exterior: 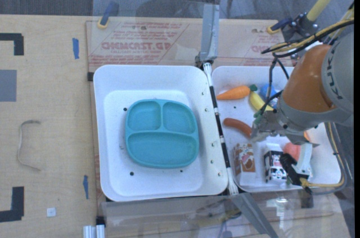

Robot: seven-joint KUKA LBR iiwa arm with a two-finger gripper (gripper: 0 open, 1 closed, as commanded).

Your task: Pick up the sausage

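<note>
Two shallow white bins sit side by side on the desk (pixel 45 62). The left bin (pixel 107 90) holds one teal divided plate (pixel 162 133) with three compartments; the plate lies flat near the bin's middle.

The right bin (pixel 332 175) holds several small items. The sausage (pixel 237 126), reddish-brown, lies on the bin floor toward the bin's left side, slightly tilted, below the carrot (pixel 233 93), which lies near the bin's upper left. A yellow item (pixel 257 100), partly hidden by the arm, lies just right of the carrot. A small brown packet (pixel 244 158) lies below the sausage, near the bin's front wall. A black-and-white carton (pixel 273 166) lies just right of the packet.

The grey arm with its orange band (pixel 306 88) reaches over the right bin. The gripper (pixel 260 131) is low in the bin, just right of the sausage's right end. Whether it is wide or narrow cannot be told from this view, and nothing is seen held in it.
</note>
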